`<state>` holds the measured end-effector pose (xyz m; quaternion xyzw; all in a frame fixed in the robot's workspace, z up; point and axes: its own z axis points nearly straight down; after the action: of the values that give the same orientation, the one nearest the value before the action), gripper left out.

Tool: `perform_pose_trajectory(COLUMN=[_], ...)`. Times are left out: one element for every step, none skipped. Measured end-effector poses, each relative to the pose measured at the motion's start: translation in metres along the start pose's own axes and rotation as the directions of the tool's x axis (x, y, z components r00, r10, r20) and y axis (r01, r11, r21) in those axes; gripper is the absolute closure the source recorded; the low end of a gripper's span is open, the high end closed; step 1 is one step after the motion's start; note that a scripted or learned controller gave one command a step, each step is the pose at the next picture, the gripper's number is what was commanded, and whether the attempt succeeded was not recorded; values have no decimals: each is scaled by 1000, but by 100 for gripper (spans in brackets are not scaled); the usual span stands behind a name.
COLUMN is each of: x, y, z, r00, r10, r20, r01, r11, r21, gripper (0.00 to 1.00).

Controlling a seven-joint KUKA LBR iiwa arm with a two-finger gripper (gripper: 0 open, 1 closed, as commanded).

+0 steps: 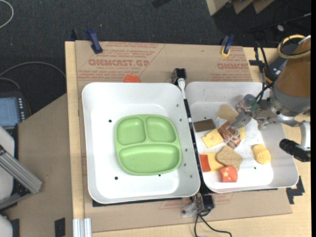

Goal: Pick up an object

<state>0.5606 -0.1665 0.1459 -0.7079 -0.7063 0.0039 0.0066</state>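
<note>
Camera view: gripper (240, 121) low over toy food (230, 135), grasp unclear.

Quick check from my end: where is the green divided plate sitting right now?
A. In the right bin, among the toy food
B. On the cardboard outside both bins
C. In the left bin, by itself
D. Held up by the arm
C. The green divided plate lies flat on the floor of the left bin, while the toy food pieces sit in the right bin where the gripper is.
</note>
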Motion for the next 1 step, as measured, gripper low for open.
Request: perform_pose_trajectory(x=[-40], y=[74], z=[62], r00=[1000], r10=[-4], r20=[7], r01=[4], r11=[1000], r21=[-21], gripper=[0])
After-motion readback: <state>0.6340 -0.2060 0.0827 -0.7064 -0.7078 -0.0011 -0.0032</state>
